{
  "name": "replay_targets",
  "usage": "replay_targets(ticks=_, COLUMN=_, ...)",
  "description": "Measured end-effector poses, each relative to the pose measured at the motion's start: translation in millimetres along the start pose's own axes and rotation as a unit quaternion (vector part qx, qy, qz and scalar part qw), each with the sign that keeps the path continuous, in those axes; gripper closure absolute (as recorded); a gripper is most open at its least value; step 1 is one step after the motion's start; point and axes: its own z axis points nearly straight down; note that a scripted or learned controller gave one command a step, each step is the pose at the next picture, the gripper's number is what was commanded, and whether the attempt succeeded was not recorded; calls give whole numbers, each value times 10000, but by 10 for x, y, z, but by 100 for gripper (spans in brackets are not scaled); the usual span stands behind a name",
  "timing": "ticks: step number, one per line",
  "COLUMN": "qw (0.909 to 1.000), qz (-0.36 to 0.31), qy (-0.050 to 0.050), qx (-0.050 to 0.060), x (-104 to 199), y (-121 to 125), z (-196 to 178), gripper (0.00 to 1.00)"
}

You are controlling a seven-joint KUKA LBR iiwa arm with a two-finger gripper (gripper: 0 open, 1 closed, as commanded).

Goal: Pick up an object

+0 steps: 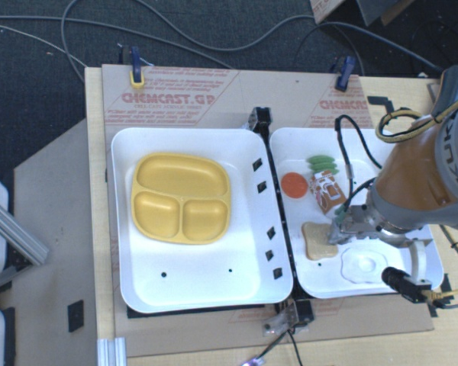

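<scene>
We are hovering our gripper (342, 232) at the right edge of the tan bread slice (318, 241) (finger state we cannot tell), which lies just left.

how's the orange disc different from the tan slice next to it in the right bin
The orange disc is round and bright orange; the tan slice is pale and roughly square. The disc lies apart from the gripper; the slice lies right beside it. Both lie flat in the right bin.
</scene>
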Motion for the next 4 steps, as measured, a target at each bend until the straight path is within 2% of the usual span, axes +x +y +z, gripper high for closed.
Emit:
replay_targets(ticks=2, qw=10000, qz=-4, qy=-22, qx=10, x=27, y=-48, z=-904, gripper=100)
replay_targets(ticks=3, qw=10000, qz=-6, qy=-20, qx=17, x=29, y=-36, z=-1082, gripper=100)
replay_targets(ticks=4, qw=10000, qz=-35, qy=-8, qx=20, x=557, y=97, z=-1213, gripper=100)
